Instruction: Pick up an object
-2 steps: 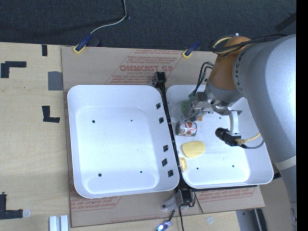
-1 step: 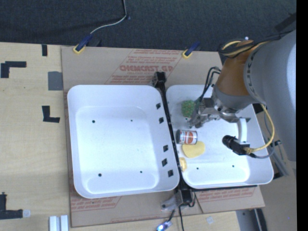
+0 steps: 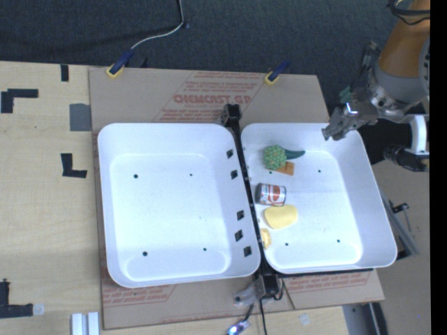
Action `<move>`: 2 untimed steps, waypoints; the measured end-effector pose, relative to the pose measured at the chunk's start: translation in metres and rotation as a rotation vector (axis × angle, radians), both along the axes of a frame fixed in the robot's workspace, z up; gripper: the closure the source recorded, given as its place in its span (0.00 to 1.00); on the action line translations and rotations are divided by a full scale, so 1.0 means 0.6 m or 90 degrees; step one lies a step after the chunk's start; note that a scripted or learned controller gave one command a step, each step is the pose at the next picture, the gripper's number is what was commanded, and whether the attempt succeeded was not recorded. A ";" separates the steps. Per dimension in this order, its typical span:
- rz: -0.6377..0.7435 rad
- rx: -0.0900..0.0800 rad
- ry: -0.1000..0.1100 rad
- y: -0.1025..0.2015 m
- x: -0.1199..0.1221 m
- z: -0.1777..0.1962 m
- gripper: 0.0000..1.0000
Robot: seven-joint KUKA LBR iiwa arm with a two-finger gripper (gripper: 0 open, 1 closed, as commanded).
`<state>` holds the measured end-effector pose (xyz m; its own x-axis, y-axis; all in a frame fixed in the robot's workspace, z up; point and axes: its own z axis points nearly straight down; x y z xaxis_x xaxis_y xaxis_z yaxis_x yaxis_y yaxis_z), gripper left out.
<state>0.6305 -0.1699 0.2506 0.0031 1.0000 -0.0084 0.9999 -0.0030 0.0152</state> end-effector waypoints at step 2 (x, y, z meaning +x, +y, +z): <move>0.009 0.008 0.013 0.381 -0.024 -0.103 1.00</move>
